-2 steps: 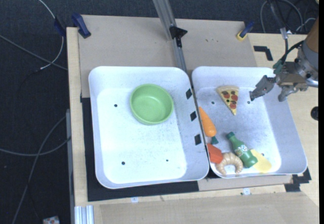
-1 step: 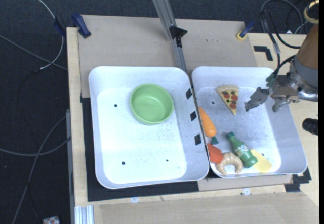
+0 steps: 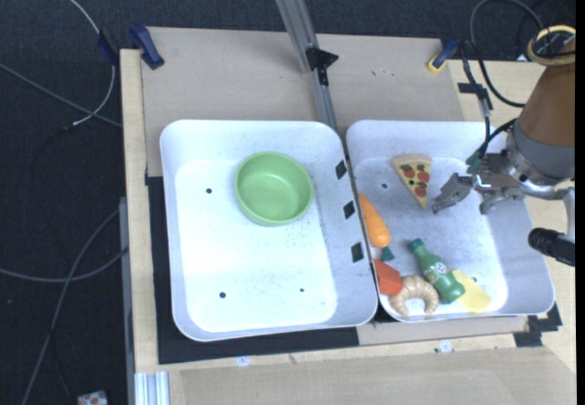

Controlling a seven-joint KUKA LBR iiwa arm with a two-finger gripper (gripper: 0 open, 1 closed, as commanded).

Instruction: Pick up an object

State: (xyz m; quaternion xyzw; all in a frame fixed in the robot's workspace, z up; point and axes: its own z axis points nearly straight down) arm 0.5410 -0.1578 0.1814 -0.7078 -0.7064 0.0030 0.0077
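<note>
Pizza slice [image 3: 414, 177] lay flat in the right bin [image 3: 521, 252], toward its far side, point aimed at the near edge. Gripper [image 3: 473, 195] hung just right of the slice, above the bin floor, jaws spread with nothing between them; one dark finger [image 3: 450, 194] reached toward the slice, apparently short of touching it. Arm [image 3: 548, 124] entered from the right, grey wrist under an orange band.

Other items, placed from the slice: carrot [image 3: 373, 221] sat nearer and to the left, along the bin's left wall. Green bottle [image 3: 435, 272] lay nearer still, tilted, neck pointing back toward the slice. Croissant [image 3: 413, 293] rested at the near edge, touching the bottle's base end. A red piece [image 3: 388, 277] sat just left of the croissant; could not tell what it was. A yellow piece [image 3: 473, 295] lay right of the bottle, partly under it.

Left bin [image 3: 196, 239] sat well left of the slice, beside the right bin, holding a green bowl [image 3: 273, 187] upright in its far half. Both bins rested on the bench [image 3: 228, 74].
</note>
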